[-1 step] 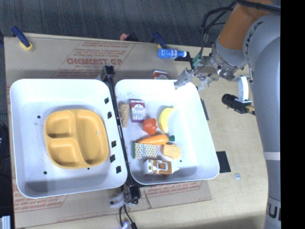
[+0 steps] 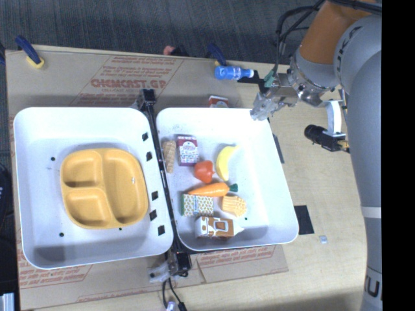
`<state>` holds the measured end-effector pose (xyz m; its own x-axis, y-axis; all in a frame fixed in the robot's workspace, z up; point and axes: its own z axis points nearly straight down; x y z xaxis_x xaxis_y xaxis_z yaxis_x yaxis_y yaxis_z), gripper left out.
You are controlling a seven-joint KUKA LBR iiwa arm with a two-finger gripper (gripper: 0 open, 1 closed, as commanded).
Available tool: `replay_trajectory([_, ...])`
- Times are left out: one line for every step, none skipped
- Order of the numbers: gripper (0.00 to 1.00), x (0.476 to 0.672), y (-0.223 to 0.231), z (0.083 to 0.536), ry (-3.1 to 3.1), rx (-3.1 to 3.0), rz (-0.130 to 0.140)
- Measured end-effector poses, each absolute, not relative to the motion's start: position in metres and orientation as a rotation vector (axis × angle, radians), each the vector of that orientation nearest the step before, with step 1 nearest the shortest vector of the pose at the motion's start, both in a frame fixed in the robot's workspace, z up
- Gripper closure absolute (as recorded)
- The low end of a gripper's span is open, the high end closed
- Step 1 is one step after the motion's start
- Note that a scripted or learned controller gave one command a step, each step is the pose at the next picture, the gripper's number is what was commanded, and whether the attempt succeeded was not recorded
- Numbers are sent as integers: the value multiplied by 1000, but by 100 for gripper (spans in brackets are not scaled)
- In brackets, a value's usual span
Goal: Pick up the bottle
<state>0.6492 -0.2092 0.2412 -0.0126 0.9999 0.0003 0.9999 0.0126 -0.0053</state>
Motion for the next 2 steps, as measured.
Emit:
replay_trajectory([100,531,-211,251,-2018,-2404,5])
replay_trajectory([100,488,-197,294,-2021,-2401,2])
